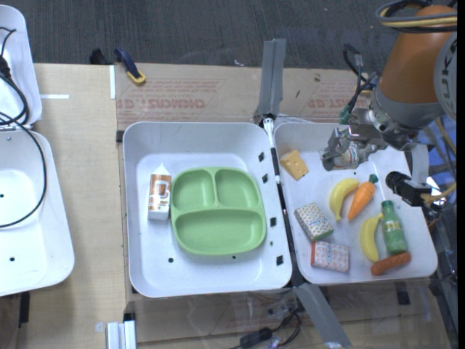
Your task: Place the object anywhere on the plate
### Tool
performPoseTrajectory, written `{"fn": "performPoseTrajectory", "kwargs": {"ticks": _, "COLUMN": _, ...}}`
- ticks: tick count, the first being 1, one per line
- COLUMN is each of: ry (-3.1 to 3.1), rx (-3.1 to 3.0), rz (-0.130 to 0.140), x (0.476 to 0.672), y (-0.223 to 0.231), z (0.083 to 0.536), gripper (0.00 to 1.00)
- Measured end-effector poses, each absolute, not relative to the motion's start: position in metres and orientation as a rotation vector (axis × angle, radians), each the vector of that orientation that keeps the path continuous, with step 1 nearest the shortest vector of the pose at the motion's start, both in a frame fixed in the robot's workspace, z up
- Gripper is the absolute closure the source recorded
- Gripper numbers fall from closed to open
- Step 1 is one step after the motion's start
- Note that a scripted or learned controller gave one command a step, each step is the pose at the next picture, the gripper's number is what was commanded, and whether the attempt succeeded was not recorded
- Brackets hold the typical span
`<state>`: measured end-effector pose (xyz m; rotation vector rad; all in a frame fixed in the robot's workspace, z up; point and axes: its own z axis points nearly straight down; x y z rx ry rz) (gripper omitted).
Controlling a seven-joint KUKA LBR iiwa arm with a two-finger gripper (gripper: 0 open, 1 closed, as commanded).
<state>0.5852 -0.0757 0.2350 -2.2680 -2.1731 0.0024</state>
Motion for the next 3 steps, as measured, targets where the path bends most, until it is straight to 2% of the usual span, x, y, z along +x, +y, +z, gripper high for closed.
{"fn": "performPoseTrajectory", "kwargs": {"ticks": 1, "ry": -2.487, "rx": -1.919, "rz": 0.003, "x": 0.589, "y": -0.004, "z": 0.242, "gripper": 1.0}}
{"fn": "performPoseTrajectory", "kwargs": {"ticks": 2, "ry": -2.504, "rx": -1.895, "rz": 0.005, "x": 0.556, "y": 0.072, "z": 0.204, "gripper": 1.0}}
{"fn": "performPoseTrajectory", "kwargs": {"ticks": 3, "ry": -2.216, "rx": -2.224, "rz": 0.007, "x": 0.561, "y": 0.058, "z": 0.19, "gripper": 1.0}}
